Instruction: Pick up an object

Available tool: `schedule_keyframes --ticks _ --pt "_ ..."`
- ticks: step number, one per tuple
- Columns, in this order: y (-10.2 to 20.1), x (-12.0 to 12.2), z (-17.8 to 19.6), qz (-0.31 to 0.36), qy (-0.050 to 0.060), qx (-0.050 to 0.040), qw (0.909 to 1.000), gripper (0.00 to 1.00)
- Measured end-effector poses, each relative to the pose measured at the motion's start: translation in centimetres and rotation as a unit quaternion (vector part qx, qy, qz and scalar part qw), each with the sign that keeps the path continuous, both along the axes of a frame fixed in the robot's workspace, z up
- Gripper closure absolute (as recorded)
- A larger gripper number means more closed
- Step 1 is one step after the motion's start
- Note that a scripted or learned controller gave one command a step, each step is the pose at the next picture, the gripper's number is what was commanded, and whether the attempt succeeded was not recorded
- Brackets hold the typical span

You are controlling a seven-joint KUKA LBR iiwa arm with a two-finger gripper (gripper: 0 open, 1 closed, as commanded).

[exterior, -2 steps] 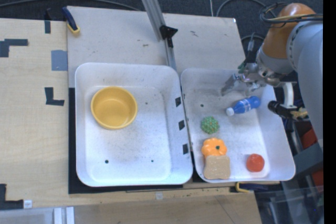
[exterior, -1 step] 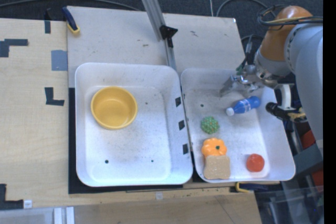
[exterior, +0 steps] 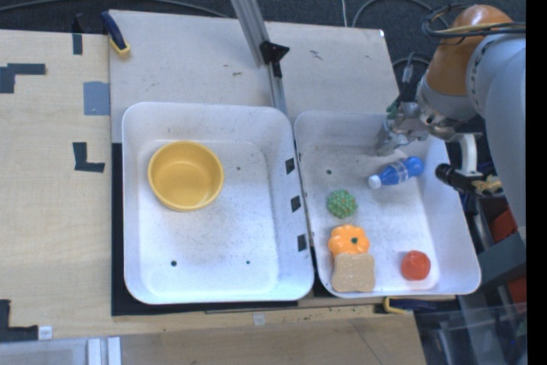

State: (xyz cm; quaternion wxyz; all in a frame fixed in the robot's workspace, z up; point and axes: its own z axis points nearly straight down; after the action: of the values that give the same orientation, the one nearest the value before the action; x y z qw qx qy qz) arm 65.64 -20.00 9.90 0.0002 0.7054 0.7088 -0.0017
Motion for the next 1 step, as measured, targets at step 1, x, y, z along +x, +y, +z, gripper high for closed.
schedule_keyframes --ticks 1 --pt "-0.52 -0.38 4.69 -0.001 -0.003 0.0006 1.0000 1.00"
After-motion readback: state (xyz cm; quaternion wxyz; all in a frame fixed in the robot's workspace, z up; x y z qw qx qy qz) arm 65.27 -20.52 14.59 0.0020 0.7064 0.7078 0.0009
